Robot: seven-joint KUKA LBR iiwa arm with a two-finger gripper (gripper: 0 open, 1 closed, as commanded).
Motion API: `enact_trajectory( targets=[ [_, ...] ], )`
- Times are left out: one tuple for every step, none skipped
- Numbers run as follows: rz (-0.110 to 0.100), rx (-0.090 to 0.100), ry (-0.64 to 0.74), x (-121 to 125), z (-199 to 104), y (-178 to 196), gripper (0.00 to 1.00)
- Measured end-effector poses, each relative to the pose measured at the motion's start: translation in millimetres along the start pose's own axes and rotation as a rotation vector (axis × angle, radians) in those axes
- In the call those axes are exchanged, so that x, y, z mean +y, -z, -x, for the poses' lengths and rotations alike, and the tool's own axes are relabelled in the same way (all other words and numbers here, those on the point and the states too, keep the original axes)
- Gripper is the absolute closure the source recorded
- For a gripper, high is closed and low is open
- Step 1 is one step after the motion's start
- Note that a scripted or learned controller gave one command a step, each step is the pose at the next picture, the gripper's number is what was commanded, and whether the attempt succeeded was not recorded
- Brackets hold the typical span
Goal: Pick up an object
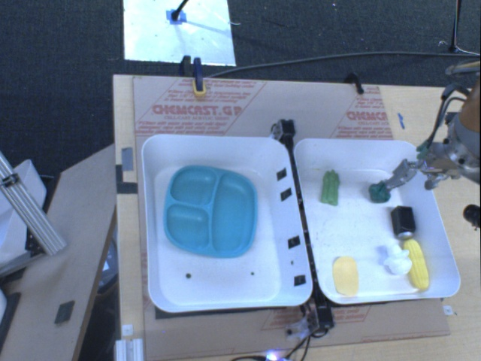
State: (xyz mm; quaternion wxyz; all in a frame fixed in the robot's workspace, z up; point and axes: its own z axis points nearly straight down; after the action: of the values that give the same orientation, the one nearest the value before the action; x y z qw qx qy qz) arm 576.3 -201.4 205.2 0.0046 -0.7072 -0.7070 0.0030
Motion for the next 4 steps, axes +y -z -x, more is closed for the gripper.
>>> enact_trajectory(
  targets=[
    [0.012, -0.003, 0.004, 3, -1, 7, 0.00],
    [0.012, -0.003, 0.002, 5, 3, -34, 0.00],
    [0.011, -0.003, 0.002, 10, 4, -76, 0.00],
    [0.012, -0.003, 0.001, 11, 3, -122, 0.00]
  ],
)
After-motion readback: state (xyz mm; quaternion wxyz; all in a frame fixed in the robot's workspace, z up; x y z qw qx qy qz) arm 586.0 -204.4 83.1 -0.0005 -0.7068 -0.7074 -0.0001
